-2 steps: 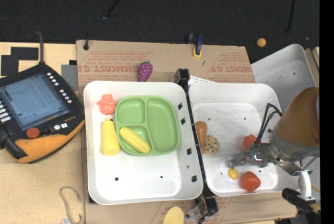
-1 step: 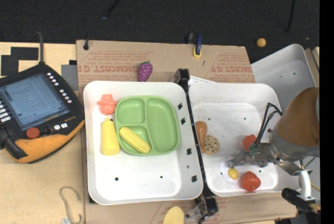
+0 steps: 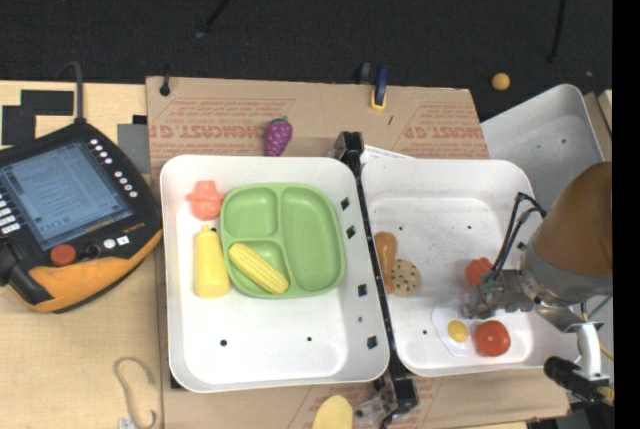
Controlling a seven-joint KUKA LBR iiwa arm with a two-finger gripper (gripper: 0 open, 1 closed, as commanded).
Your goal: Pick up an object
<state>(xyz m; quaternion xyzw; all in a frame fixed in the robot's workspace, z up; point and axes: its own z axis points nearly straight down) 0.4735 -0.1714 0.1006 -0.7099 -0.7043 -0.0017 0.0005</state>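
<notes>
I have the gripper (image 3: 487, 299) low over the right bin (image 3: 440, 182), and from this slanted view I cannot tell whether it is released, clenched or grasping anything. The likeliest target, a tomato (image 3: 492, 338), lies just below the jaws in the picture, nearer the camera, with a fried egg (image 3: 455, 332) touching or nearly touching its left side. A second red piece (image 3: 478, 270) sits just above the jaws, partly hidden by the arm's cabling, and a cookie (image 3: 403, 276) and a brown piece (image 3: 384, 244) lie well to their left. To do this step well, I judge I should commit to one thing, centre the jaws squarely over the tomato's widest part and come straight down, so the round body does not squirt sideways. I would keep off the egg and the bin wall, then lift slowly and check that the tomato rises with the jaws.
</notes>
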